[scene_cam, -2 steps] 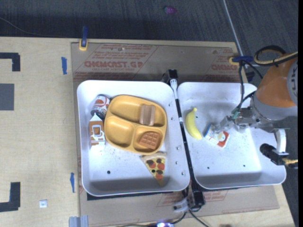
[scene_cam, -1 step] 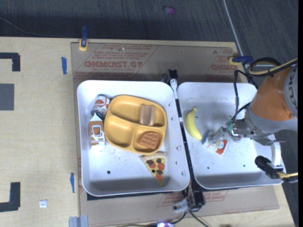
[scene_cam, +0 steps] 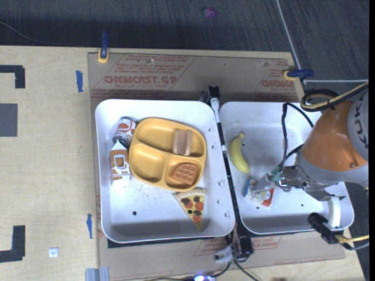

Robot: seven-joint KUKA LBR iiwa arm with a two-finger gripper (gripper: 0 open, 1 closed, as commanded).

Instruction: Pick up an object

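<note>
reaching into the right bin (scene_cam: 293,224), the gripper (scene_cam: 270,179) hangs over a small colourful packet (scene_cam: 259,192), with the banana (scene_cam: 238,153) just left, lying lengthwise up the bin.

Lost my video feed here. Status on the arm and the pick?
Gripper low in right bin, over small colourful packet; no grasp visible. Banana lies close beside it, left.

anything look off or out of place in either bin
Only small things stand out. In the left bin, the yellow divided tray sits askew, and a pizza slice toy pokes out from under its lower edge. The banana in the right bin lies normally.
</note>
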